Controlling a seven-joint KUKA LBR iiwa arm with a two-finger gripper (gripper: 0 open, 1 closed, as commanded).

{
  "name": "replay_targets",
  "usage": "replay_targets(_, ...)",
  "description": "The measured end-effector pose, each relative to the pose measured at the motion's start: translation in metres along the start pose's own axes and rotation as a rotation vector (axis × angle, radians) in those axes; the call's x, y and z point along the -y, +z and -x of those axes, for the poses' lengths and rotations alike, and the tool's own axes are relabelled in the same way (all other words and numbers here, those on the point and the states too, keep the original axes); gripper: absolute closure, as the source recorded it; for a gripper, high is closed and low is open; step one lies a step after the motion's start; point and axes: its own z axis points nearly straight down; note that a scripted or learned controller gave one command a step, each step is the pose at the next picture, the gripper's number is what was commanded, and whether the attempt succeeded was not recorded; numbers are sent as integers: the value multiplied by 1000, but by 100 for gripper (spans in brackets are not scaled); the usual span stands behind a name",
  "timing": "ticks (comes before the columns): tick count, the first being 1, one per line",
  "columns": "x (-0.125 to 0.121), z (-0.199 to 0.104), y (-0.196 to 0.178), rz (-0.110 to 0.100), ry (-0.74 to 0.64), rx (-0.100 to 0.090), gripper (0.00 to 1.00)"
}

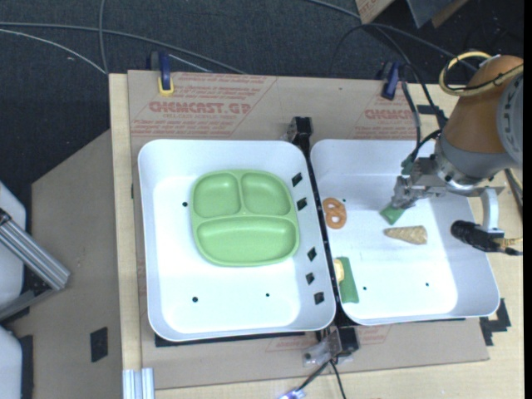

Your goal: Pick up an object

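Gripper (405, 198) down in the right bin (366, 165), right of frame centre, fingertips just above a small green wedge (391, 214). Cannot tell whether the jaws are spread or pressed together; cannot tell either whether they touch the wedge. Wedge lying at the fingertips' lower-left side, long axis slanting from lower left to upper right.

Just below it, a tan cone (406, 234), long axis nearly level, narrow tip pointing left. Left of both, near the bin's left wall, a small orange pretzel (334, 213). Lower along that wall, a green bar (346, 279) with a yellow top end, standing nearly upright in the frame.

In the left bin (166, 248), a green divided plate (244, 218). Beneath both bins, a cardboard sheet (216, 94) with red print, clamped at its upper edge. Dark floor with cables along the top of the frame.
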Motion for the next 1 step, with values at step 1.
replay_targets(1, -5, -4, -45, 5, -2, 2, 100)
